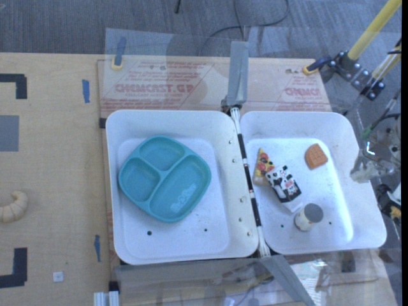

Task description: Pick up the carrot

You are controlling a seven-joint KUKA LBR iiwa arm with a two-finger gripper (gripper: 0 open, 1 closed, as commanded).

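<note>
A short orange piece, the carrot by its colour, lies in the right bin towards its back right part. My gripper hangs at that bin's right rim, well to the right of the orange piece and apart from it. Nothing is seen in it. The arm behind it runs off the view's right edge.
The right bin also holds a toy pizza slice, a black-and-white cow-patterned carton and a small grey can. In the left bin lies a teal divided plate. A croissant rests on the bench at far left.
</note>
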